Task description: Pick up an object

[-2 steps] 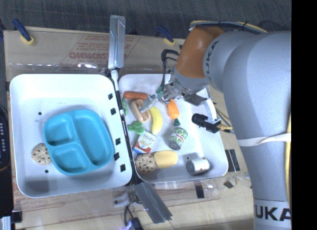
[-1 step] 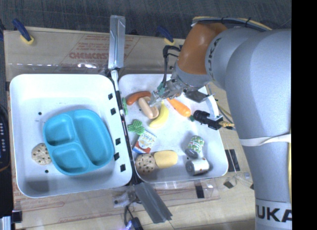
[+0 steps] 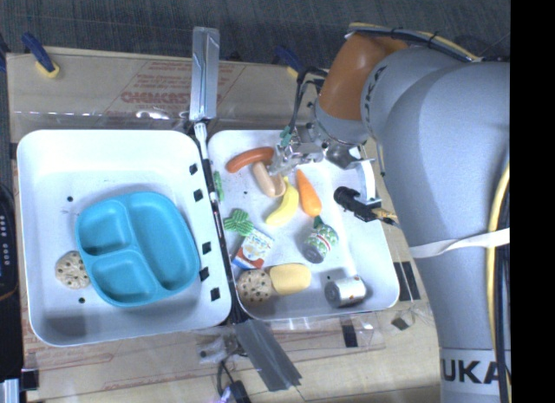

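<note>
The gripper [image 3: 286, 157] is hanging low over the right bin [image 3: 381, 263], beside the hot dog [image 3: 250, 159] and just above the banana [image 3: 284, 206] and carrot [image 3: 308, 193]; how far it is opening I cannot tell. It seems to be approaching a pick, and the next move is calling for a descent onto one item, with nothing visibly held.
</note>
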